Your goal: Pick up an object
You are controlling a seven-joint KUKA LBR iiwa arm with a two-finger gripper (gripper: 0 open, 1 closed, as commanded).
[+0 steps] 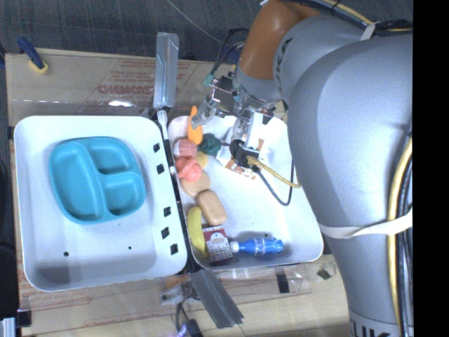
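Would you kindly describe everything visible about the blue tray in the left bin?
The blue tray is a smooth, plastic-looking dish with rounded corners and three compartments, two smaller ones and one larger. It lies flat, right way up, on the floor of the left bin, turned a little askew to the walls. It looks bare, with nothing visibly touching it besides the bin floor.

Objects (198,188) crowded along right bin's (302,220) left wall
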